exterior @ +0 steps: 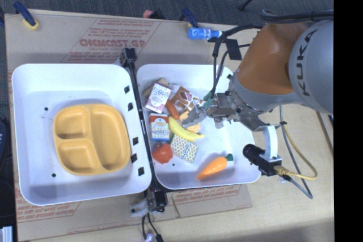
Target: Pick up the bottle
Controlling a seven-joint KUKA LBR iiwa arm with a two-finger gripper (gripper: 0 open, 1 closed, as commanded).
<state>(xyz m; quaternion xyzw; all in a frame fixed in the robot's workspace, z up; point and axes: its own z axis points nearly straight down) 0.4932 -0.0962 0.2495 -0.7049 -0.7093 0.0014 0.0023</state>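
Observation:
A small bottle with a yellow and blue label lies in the right bin, near its left wall. It sits between a snack packet above it and a red tomato below it. A yellow banana lies just right of the bottle. My gripper hangs low over the bin's middle, above the banana's upper end and a brown packet. It is to the right of the bottle and apart from it. The wrist hides part of the bin's right side.
A checked packet and an orange carrot lie toward the right bin's front. The left bin holds a yellow divided tray. A black divider runs between the bins. A blue clamp sits behind them.

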